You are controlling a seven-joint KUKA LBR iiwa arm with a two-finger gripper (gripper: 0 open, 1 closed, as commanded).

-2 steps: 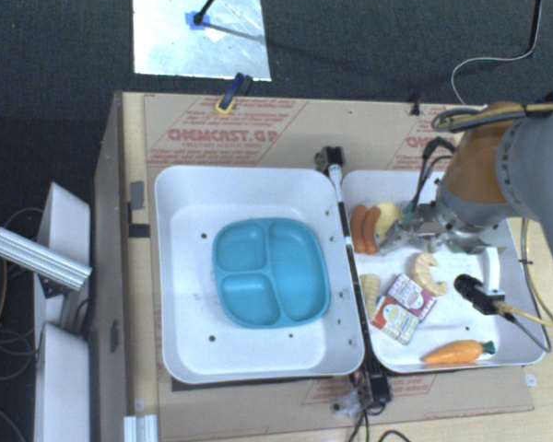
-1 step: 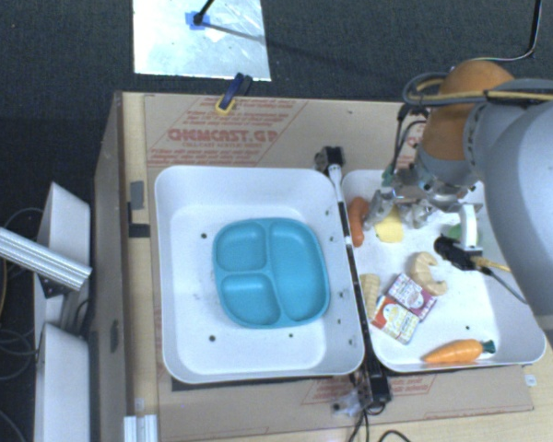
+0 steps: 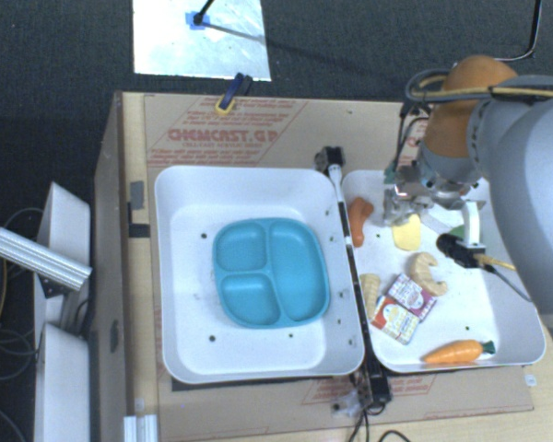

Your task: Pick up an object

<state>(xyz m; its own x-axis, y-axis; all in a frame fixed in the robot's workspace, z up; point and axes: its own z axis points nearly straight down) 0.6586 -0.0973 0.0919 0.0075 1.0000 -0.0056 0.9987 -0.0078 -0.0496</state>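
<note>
The gripper (image 3: 404, 208) is seen hanging over the right bin (image 3: 525, 334), just above a pale yellow, rounded piece (image 3: 406, 236); its grip state can't be told. A smooth orange carrot (image 3: 455, 352) is lying at 5 o'clock, and a blue sectioned plastic tray (image 3: 269, 272) is sat in the left bin (image 3: 180, 247).

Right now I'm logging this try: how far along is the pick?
Done: the gripper is down in the right bin, just above the yellow piece. In hand: nothing visibly between its fingers. Left: grasping and lifting; the carrot, croissant and carton lie on the bin floor.
</note>
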